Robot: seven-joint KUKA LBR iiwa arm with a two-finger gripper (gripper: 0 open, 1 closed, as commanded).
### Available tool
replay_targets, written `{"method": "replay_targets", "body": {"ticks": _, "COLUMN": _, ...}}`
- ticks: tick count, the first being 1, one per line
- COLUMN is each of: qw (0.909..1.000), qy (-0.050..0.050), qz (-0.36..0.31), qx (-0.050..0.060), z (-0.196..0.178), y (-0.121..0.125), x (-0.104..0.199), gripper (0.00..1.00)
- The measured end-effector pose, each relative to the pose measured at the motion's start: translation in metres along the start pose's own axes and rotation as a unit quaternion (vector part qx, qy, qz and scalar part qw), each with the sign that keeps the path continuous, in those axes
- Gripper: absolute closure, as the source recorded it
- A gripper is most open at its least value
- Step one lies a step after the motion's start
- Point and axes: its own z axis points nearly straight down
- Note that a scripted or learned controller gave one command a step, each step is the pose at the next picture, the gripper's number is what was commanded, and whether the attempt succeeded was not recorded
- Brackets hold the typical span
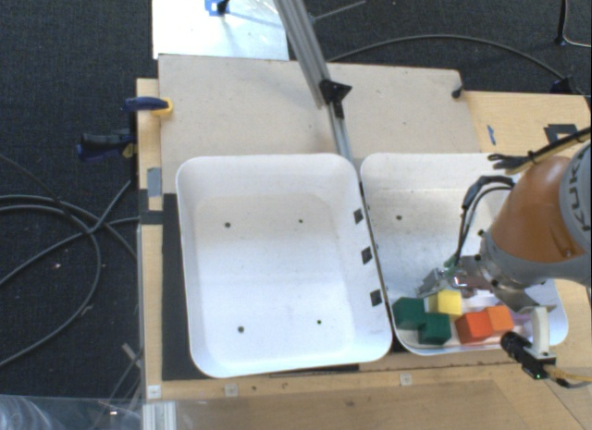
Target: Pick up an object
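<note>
Blocks crowd the lower right of the frame, in the right bin's [407, 188] near corner: yellow block [450, 302], orange block [475, 325], two green blocks [422, 319]. The gripper [445, 280] hangs just above the yellow one; its grip cannot be made out.

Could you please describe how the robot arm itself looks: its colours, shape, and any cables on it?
The arm is a thick, rounded body with a broad orange band and grey sections beside it. Black cables loop along its left side. Below the band it ends in a metallic grey wrist. Near the tool a pale plate and a small black part stick out.
</note>
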Motion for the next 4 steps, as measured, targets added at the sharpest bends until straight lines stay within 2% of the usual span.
{"method": "replay_targets", "body": {"ticks": 1, "qw": 1.0, "qy": -0.004, "qz": -0.001, "qx": -0.008, "z": -0.176, "y": 0.046, "x": -0.009, "gripper": 0.0}}
{"method": "replay_targets", "body": {"ticks": 2, "qw": 1.0, "qy": -0.002, "qz": 0.002, "qx": 0.0, "z": -0.024, "y": 0.066, "x": -0.053, "gripper": 0.0}}
{"method": "replay_targets", "body": {"ticks": 3, "qw": 1.0, "qy": -0.003, "qz": -0.001, "qx": -0.007, "z": -0.125, "y": 0.079, "x": -0.03, "gripper": 0.0}}
{"method": "replay_targets", "body": {"ticks": 4, "qw": 1.0, "qy": -0.001, "qz": -0.001, "qx": 0.0, "z": -0.047, "y": 0.093, "x": -0.025, "gripper": 0.0}}
